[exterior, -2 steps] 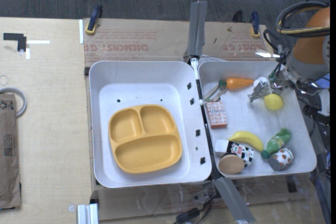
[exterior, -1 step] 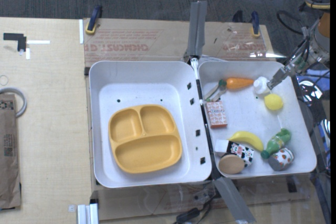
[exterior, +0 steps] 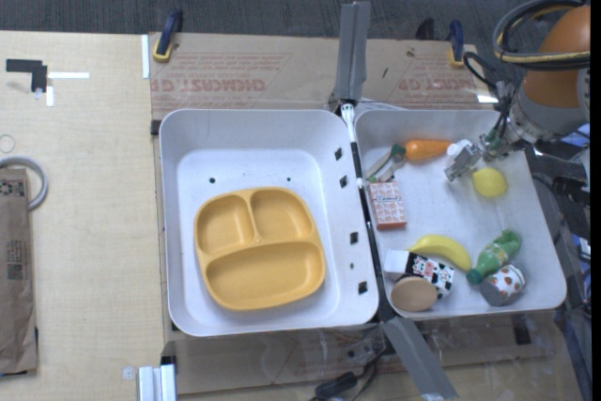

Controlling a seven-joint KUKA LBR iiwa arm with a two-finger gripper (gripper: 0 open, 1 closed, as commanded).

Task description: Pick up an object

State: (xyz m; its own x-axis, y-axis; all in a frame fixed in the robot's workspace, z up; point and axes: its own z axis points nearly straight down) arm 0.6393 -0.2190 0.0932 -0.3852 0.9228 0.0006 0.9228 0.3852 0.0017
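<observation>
Right bin, upper right corner: arm (exterior: 554, 61) reaches in here, grey body with orange band, black cables looping over it.
Gripper (exterior: 462, 162): low over the right bin (exterior: 549, 244) floor, just left of the lemon (exterior: 489, 182) and just right of the carrot (exterior: 424, 148); too small and blurred to read its state, cannot tell; nothing visible in its grasp.
Lemon: yellow, lying on the bin floor near the right wall, just beside the gripper.
Carrot: orange with green top, lying across the upper part of the right bin, green end to the left.
Small box (exterior: 387, 205): reddish-pink, flat on the floor near the bin's left wall.
Banana (exterior: 443, 249): yellow, lower middle of the right bin.
Cow-patterned carton (exterior: 428, 272): black and white, just below the banana, touching the egg-shaped tan object (exterior: 413, 295) at the front wall.
Green bottle (exterior: 495, 255): lying tilted, right of the banana.
Grey-and-red round item (exterior: 502, 285): front right corner, just below the green bottle.
Left bin (exterior: 178, 202): holds a yellow divided plate (exterior: 260, 247), three compartments, sitting slightly askew.
Bench (exterior: 75, 136): light wood; brown paper bag (exterior: 16, 268) at far left edge.
</observation>
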